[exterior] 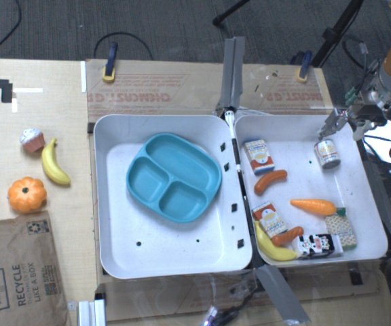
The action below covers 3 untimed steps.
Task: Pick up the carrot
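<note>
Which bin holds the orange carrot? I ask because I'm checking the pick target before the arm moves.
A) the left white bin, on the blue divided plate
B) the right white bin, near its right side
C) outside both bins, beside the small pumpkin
B: the orange carrot lies on the floor of the right white bin, apart from the blue divided plate in the left white bin.

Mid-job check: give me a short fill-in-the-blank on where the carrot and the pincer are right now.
1. The carrot lies in the ____ bin of the two.
2. The blue divided plate sits in the ____ bin.
3. The pincer hovers near the small ____ at the right bin's far edge, well away from the carrot.
4. Left of both bins, beside the pumpkin, lies a yellow ____.

Missing words: right; left; can; banana
</note>
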Each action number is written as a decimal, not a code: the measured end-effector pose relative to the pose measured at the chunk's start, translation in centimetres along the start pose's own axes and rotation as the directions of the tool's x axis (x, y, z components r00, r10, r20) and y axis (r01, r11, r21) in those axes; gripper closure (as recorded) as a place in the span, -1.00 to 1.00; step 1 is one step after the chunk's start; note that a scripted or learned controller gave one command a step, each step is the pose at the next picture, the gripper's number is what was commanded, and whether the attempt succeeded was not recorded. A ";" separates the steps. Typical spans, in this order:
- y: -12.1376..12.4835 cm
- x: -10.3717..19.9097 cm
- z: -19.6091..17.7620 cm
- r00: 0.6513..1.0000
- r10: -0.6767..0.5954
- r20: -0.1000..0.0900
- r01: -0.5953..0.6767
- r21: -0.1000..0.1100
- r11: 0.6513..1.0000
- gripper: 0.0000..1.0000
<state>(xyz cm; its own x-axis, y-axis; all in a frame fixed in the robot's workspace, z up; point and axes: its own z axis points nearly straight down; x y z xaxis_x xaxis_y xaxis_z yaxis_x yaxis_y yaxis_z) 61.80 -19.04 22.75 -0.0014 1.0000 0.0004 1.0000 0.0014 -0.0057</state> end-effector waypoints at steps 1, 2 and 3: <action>-8.4 -1.4 12.6 0.996 -0.084 -0.001 0.084 0.000 0.996 -1.00; -3.8 0.3 9.7 1.000 -0.030 0.000 0.030 -0.001 1.000 -1.00; -7.4 -2.4 13.7 0.998 0.061 -0.012 -0.061 -0.002 0.998 -1.00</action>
<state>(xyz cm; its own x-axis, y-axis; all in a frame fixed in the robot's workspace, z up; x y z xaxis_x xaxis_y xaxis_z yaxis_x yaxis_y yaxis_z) 54.34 -21.47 9.06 0.0600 0.9981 0.0119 0.9982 -0.0599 -0.0040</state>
